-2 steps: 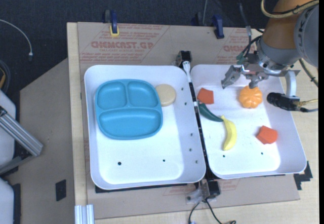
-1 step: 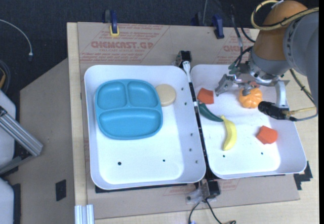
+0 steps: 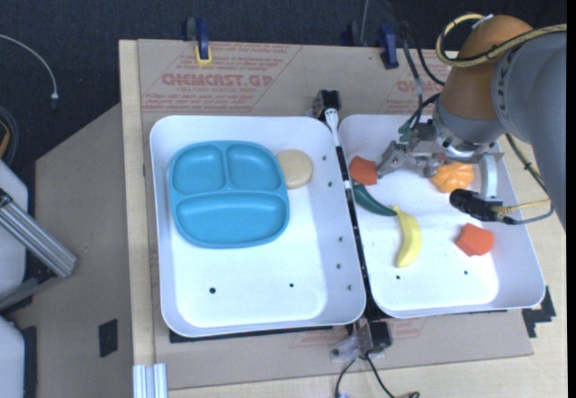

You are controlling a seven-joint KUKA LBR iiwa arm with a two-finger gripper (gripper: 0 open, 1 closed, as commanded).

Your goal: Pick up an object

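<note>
Along the lower edge of the frame sits the front rim of the two white bins, the left bin (image 3: 180,297) and the right bin (image 3: 504,293), side by side on the table (image 3: 144,72). The left bin holds a blue divided plate (image 3: 229,192) with a pale round cookie-like piece (image 3: 295,168) just beside its upper right corner.

The likely targets lie scattered in the right bin, loose and apart, which seems meant to leave room for a grasp: a yellow banana (image 3: 409,239) at centre, a dark green pod-like piece (image 3: 369,200) touching its upper end, an orange-red lump (image 3: 364,171) near the bin's left wall, a red-orange block (image 3: 474,240) at the lower right, and a yellow-orange fruit (image 3: 453,176) further up.

The arm (image 3: 504,72) reaches in from the upper right, and the end effector (image 3: 438,162) hangs low over that yellow-orange fruit, seemingly lined up on it. Whether it is released or clenched I cannot tell; nothing is visibly held.
</note>
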